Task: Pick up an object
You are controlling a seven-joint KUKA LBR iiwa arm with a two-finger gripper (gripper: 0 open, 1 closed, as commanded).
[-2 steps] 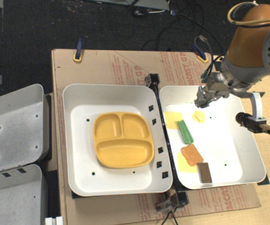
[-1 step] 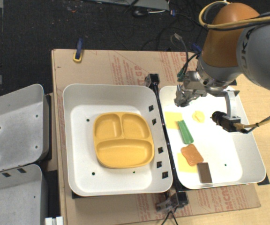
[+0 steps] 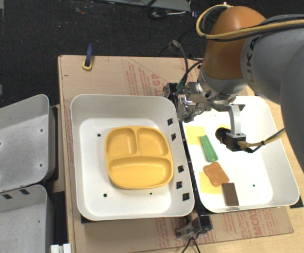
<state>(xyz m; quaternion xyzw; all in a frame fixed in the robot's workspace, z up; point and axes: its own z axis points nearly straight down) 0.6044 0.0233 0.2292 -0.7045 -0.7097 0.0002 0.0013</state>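
We see the end effector low over the far left corner of the right bin, close to the wall shared with the left bin. We cannot tell whether it is apart or together, and nothing shows clamped in it.

The things to pick lie well apart from it. In the right bin, a green stick rests partly on a pale yellow sheet. Nearer the camera lie an orange piece and a brown block, just beside each other. The left bin holds a yellow divided plate, flat at its middle.

The brown board covering the bench carries red lettering — too faint and cut off for us to read.
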